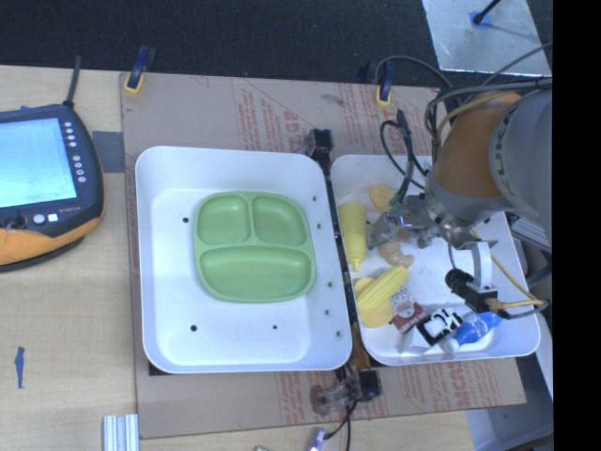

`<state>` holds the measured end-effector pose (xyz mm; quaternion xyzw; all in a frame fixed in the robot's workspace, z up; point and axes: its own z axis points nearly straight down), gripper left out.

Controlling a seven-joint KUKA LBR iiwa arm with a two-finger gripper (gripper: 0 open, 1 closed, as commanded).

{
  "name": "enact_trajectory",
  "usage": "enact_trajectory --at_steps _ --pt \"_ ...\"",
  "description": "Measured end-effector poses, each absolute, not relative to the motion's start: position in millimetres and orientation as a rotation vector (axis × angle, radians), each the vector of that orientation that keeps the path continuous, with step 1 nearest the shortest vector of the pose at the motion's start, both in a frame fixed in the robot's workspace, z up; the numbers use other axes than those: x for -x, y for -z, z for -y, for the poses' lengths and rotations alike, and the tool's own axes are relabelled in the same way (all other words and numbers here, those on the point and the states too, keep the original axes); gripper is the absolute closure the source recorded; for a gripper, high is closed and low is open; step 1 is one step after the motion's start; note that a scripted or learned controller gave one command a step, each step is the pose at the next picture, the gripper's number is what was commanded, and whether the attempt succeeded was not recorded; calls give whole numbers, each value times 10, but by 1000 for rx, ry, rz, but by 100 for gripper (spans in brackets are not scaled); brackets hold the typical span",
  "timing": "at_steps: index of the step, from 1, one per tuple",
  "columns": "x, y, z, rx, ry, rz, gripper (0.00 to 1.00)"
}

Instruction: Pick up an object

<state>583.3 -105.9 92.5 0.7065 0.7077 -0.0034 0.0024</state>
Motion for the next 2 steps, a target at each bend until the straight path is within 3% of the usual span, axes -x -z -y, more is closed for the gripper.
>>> enact_trajectory --at_steps 1,2 --pt "-5836 -1026 1051 -2215 10 -2225 100" --pt "-5792 -1926 234 -2217 0 -2228 100"
